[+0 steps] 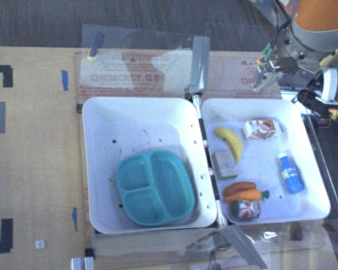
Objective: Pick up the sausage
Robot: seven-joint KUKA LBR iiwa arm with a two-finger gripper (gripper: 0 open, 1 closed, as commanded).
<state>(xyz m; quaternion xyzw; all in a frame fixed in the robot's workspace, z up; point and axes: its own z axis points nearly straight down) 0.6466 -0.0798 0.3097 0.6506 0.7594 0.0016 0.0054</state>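
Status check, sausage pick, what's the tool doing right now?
Tool above right bin's far rim, nothing held. Sausage untouched, near edge. Carrot pressed alongside it, can just beyond.

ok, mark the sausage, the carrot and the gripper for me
sausage (240, 187): camera view, middle of its brown body.
carrot (245, 195): camera view, middle of its orange body, touching the sausage.
gripper (266, 76): camera view, at its tips, above the right bin's far edge.
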